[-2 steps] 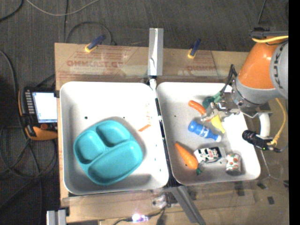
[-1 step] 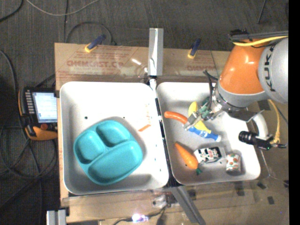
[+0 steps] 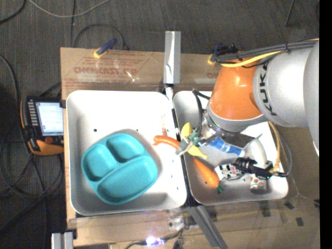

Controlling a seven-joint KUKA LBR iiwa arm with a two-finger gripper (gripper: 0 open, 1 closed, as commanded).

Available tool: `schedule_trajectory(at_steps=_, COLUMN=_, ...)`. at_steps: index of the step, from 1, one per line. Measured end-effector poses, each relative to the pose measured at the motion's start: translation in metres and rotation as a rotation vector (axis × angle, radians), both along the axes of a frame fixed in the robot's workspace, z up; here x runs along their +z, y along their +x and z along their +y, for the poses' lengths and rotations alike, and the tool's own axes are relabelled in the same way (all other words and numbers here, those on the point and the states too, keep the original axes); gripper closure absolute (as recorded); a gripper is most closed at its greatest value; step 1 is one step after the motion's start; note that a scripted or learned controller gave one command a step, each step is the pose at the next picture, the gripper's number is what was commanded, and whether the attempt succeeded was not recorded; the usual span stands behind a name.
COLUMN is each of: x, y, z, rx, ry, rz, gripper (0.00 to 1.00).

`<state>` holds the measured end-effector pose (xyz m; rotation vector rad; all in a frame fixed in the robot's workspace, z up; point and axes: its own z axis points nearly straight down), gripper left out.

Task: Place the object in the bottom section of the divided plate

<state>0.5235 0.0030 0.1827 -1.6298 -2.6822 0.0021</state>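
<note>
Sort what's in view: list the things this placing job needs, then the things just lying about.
Job:
- teal divided plate, left bin
- claw
- small orange-red piece beside it, possibly the object

Lying about:
- carrot
- blue item
- handheld screen, off the bench

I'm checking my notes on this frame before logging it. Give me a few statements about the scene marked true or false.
1. The teal plate lies in the left bin. True.
2. A carrot lies in the plate's bottom section. False: it lies in the right bin.
3. The plate has three sections. True.
4. The arm reaches in from the left. False: from the right.
5. The gripper is over the divide between the bins. True.
</note>
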Motion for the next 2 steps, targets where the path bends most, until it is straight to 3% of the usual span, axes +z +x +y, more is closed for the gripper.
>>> schedule_trajectory(at_steps=1, x=0.0001, y=0.0001, z=-0.0008, rx=-0.001, ry=0.000, rz=0.000, gripper=0.00)
schedule_trajectory(at_steps=2, x=0.0001, y=0.0001, z=-0.0008, rx=-0.001, ry=0.000, rz=-0.001, gripper=0.00)
